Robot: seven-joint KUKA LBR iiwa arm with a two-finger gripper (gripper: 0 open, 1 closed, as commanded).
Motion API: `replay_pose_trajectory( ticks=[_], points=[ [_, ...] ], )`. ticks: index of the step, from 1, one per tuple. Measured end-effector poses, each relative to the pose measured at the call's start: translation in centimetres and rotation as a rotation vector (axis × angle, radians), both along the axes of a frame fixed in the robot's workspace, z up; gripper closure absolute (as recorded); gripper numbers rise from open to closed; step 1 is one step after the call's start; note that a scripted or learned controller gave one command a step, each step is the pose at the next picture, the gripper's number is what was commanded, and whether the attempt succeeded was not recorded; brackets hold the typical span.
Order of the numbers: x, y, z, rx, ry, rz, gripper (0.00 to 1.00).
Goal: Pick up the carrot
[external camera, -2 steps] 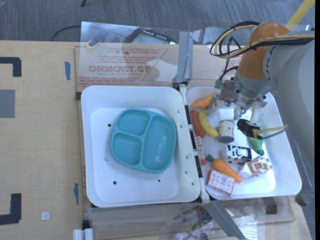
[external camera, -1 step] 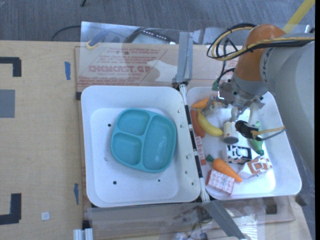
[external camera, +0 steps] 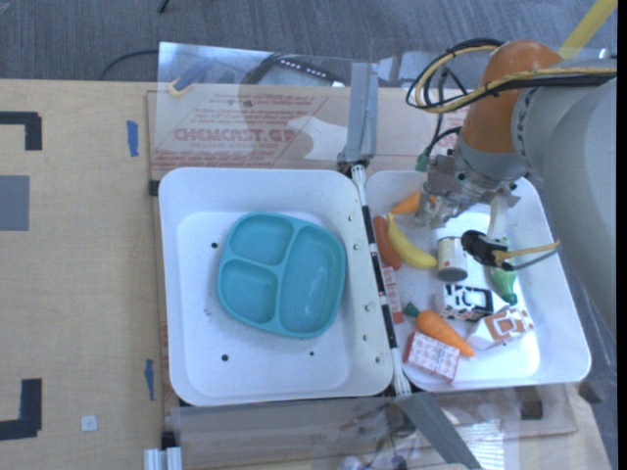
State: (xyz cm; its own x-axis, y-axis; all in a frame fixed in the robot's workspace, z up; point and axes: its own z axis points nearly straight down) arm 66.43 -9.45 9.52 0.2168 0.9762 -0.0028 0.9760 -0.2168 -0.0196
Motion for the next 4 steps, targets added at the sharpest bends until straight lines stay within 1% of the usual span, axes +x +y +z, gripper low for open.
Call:
replay_pose_trajectory(
  ticks=[1, 2, 3, 4],
  points=[
    [-0.2, -0.1, -0.2, -0.001, 0.008, -0.001, 0.0],
    [-0.1, 0.0, 0.7, 0.0, 0.007, 0.0, 1.0],
    [-1.3, -1.6, 0.6, -0.004, -0.013, -0.288, 1.0],
    [-0.2, -0.4, -0.9, -0.008, 0.0, -0.201, 1.0]
  ],
)
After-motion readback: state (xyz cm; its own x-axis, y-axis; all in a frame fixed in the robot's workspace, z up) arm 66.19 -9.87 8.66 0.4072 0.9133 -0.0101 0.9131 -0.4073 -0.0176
